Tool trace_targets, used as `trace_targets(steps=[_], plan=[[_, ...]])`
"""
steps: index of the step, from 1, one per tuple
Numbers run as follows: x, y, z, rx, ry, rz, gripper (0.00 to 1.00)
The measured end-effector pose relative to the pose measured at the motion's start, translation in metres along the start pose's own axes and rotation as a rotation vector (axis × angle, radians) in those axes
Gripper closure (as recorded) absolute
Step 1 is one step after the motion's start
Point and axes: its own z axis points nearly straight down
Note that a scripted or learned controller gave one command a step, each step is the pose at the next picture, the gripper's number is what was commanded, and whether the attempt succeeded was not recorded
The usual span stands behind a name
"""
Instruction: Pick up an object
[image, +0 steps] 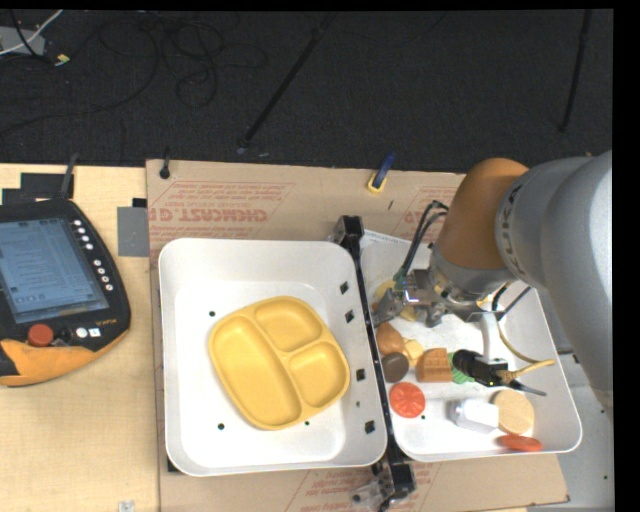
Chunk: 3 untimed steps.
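My gripper (408, 300) is low over the upper left part of the right bin (560, 420), hanging from the grey arm with the orange band. Just below it lie a brown cylinder (390, 340) and a dark brown round piece (398, 367). Further down in the same bin sit a tan bread-like block (434, 364), a red disc (407, 400), a small green piece (460, 377), a white bottle (470, 413), a pale tan slice (513, 410) and an orange-red piece (517, 442). I see nothing between the gripper's tips.
A yellow divided plate (280, 360) lies in the left bin (190, 270). A teach pendant (50, 290) rests on the bench at far left. A blue and yellow clip (380, 175) sits on the cardboard behind the bins.
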Motion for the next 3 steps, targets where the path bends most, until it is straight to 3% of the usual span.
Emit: trace_targets(steps=[1,3], plan=[[-0.001,0.0,-0.012,0.0,0.001,0.006,1.0],[-0.017,-0.007,-0.122,-0.008,-0.001,0.007,1.0]])
